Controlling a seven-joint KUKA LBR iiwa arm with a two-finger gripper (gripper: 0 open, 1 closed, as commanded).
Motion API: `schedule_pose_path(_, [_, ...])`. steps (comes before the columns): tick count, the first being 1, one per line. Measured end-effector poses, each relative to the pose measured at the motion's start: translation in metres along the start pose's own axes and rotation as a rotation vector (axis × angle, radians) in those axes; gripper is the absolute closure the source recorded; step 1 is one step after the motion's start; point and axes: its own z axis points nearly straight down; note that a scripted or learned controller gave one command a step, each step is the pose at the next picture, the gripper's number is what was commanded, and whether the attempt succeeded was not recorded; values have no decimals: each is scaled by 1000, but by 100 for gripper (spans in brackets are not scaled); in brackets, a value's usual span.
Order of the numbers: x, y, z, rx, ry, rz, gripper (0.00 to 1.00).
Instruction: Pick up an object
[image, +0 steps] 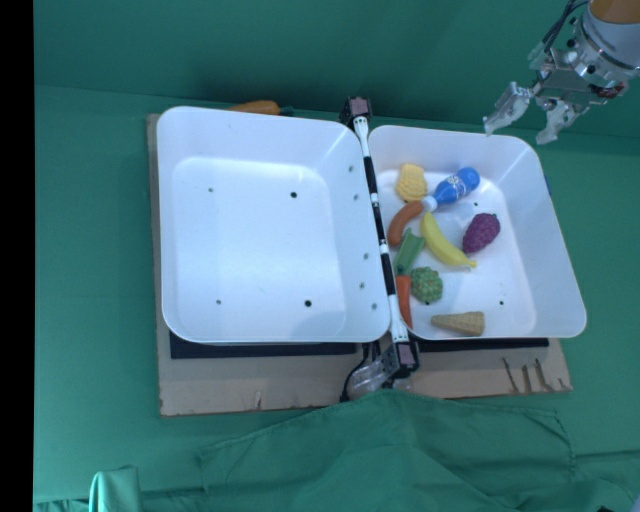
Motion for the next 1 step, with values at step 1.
schedule_pose_path(1, [9,42,44,-1,-2,-3,0])
